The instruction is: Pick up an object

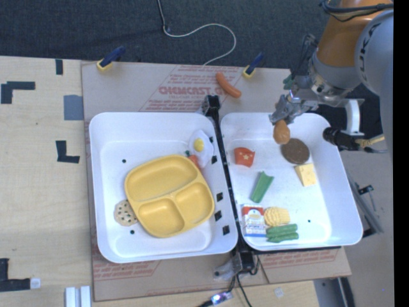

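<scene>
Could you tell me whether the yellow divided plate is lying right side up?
Right side up: the yellow divided plate shows its three hollow compartments, facing upward.

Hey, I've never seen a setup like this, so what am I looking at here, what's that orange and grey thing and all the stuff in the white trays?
That is a robot arm, seen from one camera fixed above the bench. Its gripper is over the right bin, with a small orange-brown toy food right under its tip; whether it is truly gripped is unclear. That bin also has a brown disc, a yellow cheese slice, a red piece and green toy vegetables. The left bin has a yellow divided plate and a cookie.
</scene>
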Robot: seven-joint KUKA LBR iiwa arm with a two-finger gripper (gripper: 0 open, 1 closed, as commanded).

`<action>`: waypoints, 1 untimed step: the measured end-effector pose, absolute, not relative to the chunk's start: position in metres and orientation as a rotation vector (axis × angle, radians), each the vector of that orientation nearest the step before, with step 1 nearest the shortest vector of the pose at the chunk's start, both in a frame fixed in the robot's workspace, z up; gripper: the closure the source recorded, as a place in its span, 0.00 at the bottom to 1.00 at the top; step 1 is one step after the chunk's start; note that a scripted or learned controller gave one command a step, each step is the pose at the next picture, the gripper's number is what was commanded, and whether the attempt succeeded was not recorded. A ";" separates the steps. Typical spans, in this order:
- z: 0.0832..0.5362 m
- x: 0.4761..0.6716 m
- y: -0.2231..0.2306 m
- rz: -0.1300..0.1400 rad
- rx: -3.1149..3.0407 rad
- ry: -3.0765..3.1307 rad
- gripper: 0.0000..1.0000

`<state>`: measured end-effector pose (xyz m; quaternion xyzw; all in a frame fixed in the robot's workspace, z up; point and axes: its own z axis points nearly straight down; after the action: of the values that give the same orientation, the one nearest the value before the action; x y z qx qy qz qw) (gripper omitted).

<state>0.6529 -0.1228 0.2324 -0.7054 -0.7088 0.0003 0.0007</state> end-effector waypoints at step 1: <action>0.234 0.645 -0.065 0.001 -2.212 -2.227 1.00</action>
<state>0.6453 -0.0650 0.2344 -0.7048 -0.7094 0.0003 0.0014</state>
